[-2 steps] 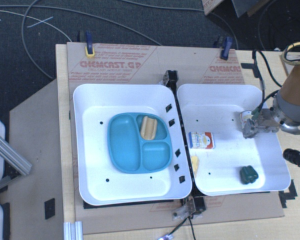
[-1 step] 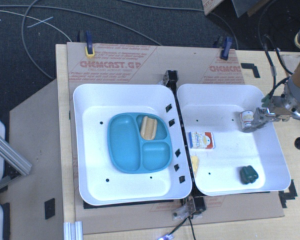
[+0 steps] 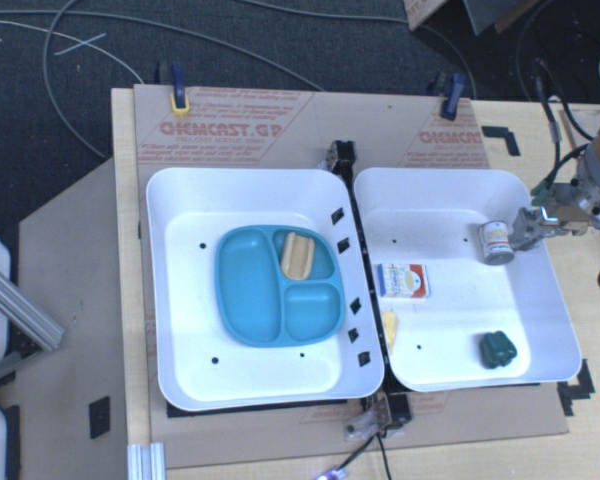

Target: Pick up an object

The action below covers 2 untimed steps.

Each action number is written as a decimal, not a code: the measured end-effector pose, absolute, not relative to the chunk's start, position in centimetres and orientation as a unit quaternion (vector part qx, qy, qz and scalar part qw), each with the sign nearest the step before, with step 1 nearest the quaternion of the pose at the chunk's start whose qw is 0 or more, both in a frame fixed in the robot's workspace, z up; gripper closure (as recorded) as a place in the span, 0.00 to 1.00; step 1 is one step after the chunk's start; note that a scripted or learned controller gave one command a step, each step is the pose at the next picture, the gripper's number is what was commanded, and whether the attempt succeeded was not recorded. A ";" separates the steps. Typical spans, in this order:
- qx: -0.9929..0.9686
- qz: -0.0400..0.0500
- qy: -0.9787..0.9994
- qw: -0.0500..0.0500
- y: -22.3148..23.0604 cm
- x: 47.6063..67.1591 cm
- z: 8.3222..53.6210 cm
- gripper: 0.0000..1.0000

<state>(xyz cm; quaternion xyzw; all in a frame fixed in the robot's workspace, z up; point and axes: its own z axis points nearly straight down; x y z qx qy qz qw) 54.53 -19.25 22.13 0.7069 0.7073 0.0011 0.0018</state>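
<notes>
Step in hand: approach and grasp. The gripper [image 3: 528, 230] sits at the right bin's [image 3: 450, 183] far right side, its tip touching or just beside a small can [image 3: 496, 242]; contact cannot be confirmed, and the finger opening cannot be told. The next move calls for closing squarely across the can body, then a straight lift. The can is a short silver cylinder with a pale label, lying tilted, immediately left of the gripper.

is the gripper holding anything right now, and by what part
It cannot be told. The gripper sits right against the small can at its side in the right bin, but a hold between its fingers isn't visible.
</notes>
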 end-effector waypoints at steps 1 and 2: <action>0.705 0.001 0.709 -0.002 -13.6 55.9 21.3 1.00; 0.705 0.001 0.709 0.000 -9.1 56.5 22.0 1.00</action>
